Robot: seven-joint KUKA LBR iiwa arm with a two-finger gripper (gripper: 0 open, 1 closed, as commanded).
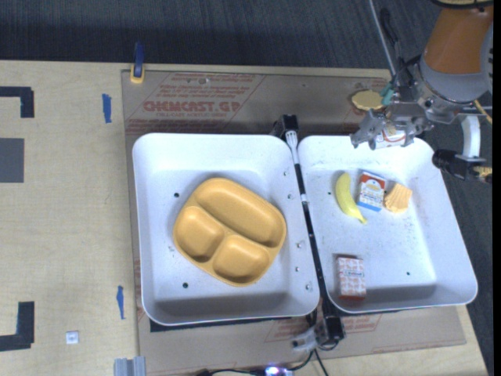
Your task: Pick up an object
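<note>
While the tool (378, 135) hovers at upper right, fingers spread and holding nothing, it should descend squarely over the banana (347, 197) lying in the right bin (446, 241), clear of the neighbouring small carton (371, 191).

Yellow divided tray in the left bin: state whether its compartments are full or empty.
Empty. The yellow divided tray lies right side up in the left bin, and all three compartments show bare yellow bottoms.

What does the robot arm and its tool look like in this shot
The arm has an orange section above a grey wrist, coming in at the upper right. The tool is a small grey metal assembly with thin dark cables around it, and red and white parts showing inside.
</note>
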